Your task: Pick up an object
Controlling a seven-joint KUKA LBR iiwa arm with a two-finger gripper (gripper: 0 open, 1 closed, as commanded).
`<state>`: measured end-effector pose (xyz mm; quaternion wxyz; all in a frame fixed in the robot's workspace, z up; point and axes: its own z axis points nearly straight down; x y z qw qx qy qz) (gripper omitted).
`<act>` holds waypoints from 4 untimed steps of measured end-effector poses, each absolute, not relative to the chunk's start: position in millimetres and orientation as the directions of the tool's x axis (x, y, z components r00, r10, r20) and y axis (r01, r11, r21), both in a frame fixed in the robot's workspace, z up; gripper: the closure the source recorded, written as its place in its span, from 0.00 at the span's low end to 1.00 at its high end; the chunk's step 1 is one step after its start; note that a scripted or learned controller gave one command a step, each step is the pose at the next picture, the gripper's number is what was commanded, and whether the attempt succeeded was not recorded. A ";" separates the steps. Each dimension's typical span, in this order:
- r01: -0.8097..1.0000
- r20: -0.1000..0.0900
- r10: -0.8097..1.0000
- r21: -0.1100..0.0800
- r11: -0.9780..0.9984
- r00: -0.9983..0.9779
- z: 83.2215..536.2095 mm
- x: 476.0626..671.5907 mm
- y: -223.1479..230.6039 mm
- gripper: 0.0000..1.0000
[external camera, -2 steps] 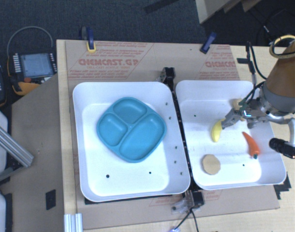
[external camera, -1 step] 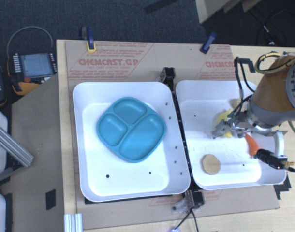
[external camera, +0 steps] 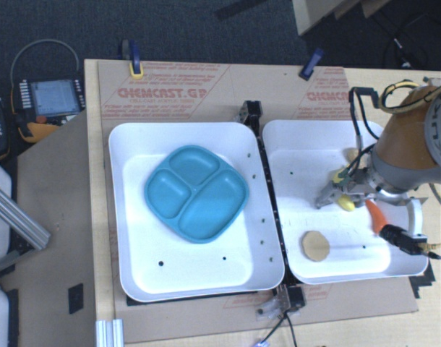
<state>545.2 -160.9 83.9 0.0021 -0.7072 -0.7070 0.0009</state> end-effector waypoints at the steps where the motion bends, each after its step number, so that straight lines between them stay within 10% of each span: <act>1: 1.000 0.000 1.000 0.000 0.000 0.000 95.1 546.1 -161.1 1.00; 4: 1.000 0.001 1.000 0.004 0.006 -0.006 212.8 554.2 -106.1 1.00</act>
